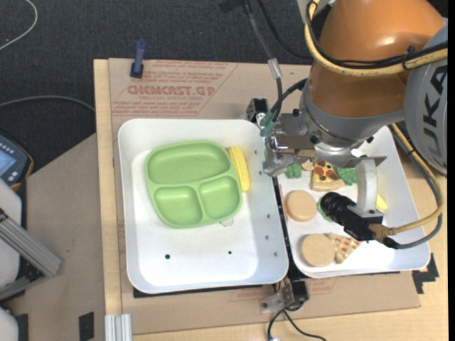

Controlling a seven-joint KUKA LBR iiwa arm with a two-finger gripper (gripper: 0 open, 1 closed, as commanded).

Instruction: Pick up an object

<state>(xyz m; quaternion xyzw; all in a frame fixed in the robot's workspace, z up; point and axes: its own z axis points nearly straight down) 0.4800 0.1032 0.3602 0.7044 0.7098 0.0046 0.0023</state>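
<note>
Bins sit side by side on my screen. Left bin [142, 254] holds a green tray [192, 183] with a yellow corn cob [239, 168] against the tray's right edge. Right bin [405, 190], right of the tray, holds a pizza slice [325, 176], two tan cookies [301, 206], another pizza slice [346, 247] and something green [348, 176]. The gripper [323, 163] hovers over the upper pizza slice; I cannot tell how it is set, the wrist covers it.
</note>
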